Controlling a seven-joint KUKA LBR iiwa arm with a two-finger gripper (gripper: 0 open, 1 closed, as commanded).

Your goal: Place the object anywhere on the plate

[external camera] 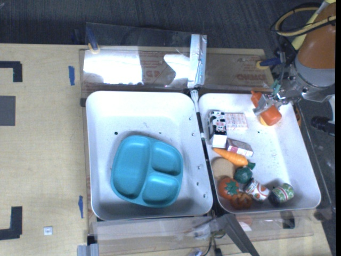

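Progress is at the early stage: the blue plate [146, 169] in the left bin [101, 111] carries nothing. At the far right corner of the right bin [303, 159], the gripper [269, 104] sits just above an orange object [270, 116]; its grasp state cannot be determined. Pickup confirmation, transfer left and release remain.

Clutter in the right bin [298, 159]
A carrot [230, 156] lies between a small carton [228, 121] and a tomato [234, 192].
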